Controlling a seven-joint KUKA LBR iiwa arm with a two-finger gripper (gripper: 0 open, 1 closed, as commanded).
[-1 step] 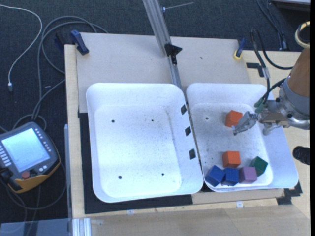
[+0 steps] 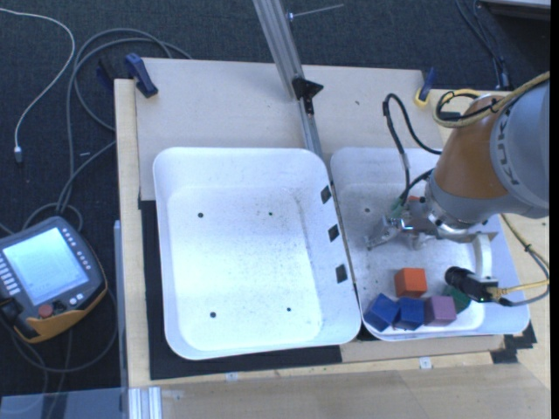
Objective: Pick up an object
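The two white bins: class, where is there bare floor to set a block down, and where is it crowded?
The left bin offers bare floor wall to wall. In the right bin, the far end is bare. Its near corner is crowded: orange block, two blue blocks, purple block, green block, with the gripper just beyond.

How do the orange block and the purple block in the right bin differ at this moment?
The orange block sits farther from the bin's near rim, behind the row; the purple block lies in that row, beside a blue block. The orange block stands apart with bare floor around it; the purple one touches its blue neighbour. Both are small cubes lying loose in the right bin.
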